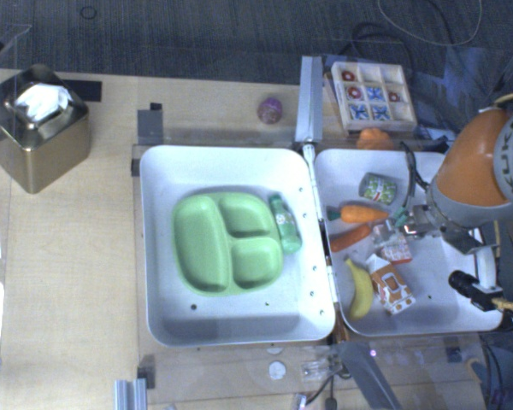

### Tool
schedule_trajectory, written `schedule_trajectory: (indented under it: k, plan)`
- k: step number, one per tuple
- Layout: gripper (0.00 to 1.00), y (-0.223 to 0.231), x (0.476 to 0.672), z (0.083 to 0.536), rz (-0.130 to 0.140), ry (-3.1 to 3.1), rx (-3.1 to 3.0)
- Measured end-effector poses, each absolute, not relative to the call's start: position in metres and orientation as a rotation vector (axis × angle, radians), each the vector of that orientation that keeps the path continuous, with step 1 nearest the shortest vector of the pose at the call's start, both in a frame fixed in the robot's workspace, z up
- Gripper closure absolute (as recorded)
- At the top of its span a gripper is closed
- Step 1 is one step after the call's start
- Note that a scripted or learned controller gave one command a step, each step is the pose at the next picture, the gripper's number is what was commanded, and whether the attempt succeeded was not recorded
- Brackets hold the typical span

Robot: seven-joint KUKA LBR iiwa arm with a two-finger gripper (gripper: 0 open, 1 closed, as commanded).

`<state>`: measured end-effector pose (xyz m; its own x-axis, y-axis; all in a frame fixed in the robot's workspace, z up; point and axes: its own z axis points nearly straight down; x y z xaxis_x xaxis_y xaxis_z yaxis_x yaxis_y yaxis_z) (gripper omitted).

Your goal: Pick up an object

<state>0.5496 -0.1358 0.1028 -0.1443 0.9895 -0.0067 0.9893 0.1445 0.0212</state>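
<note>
The arm (483, 169) enters from 3 o'clock over the right bin (436, 310). End effector (408, 222) sits low above the bin's centre; cannot tell how it is set. At its 9 o'clock: 2 carrots (359, 214), the lower one (349, 238) angled. At 6 o'clock: small carton (392, 287), banana (359, 287) beside it. Can (377, 187) at 11 o'clock. The left bin (231, 319) holds a green divided tray (227, 242), with a green bottle (284, 223) along its 3 o'clock edge. A tan box (38, 139) sits on the desk (60, 297).

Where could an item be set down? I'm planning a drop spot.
Free: left bin floor around the green tray, widest along its near edge. Crowded: right bin, with carrot, banana and can.
</note>
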Motion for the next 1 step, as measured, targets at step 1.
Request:
schedule_trajectory:
  k: [1]
  plan:
    - [1.00,-0.0791,0.5912,0.1866,0.008,2.488,1.908]
